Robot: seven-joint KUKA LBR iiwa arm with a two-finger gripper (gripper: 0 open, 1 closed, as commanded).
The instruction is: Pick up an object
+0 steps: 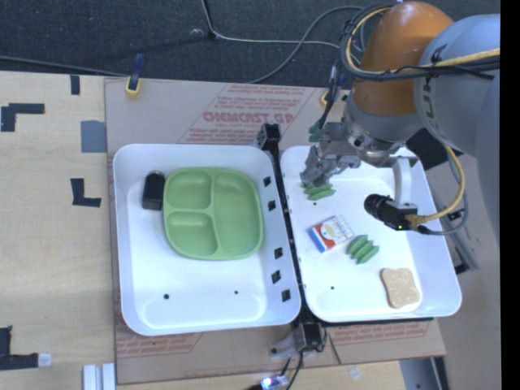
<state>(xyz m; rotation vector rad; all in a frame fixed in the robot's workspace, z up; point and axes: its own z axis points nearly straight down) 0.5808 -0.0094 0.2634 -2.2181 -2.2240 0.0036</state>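
Green pea pod (320, 192) lay near the far left corner of the right bin (431, 299), directly beneath the gripper (318, 175), which was lowered onto it. Whether its tips were apart or closed could not be told. The grasp step was judged in hand; closing firmly and a straight lift were called for next.

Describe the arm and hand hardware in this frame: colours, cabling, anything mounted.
The arm has a pale grey shell with a rounded orange band above the wrist. Yellow and dark cables loop around the orange section and trail down the right side. The hand is grey metal, narrow and dark at the tips. A small black unit with a green light sits beside it.
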